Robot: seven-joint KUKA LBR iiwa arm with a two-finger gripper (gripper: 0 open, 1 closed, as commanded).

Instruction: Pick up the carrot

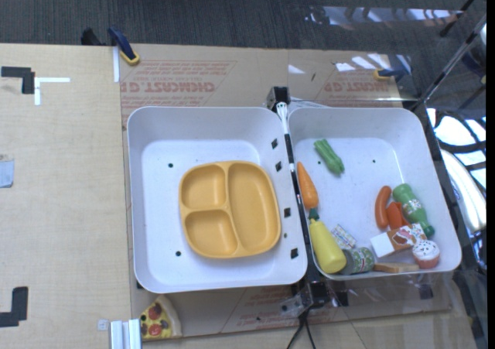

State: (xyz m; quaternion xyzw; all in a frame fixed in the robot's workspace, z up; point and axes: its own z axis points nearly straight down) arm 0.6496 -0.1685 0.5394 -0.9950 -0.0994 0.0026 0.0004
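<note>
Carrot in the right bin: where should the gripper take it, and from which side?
Probably from above, at mid-body. The carrot lies flat along the right bin's left wall, green top toward the yellow bottle. The fingers should close across its width, with one slipping between carrot and wall; that gap looks tight. The thick orange middle offers the most to hold.

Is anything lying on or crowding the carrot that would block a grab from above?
Nothing lies on the carrot. It rests against the right bin's left wall, and the yellow bottle sits close below its green end.
</note>
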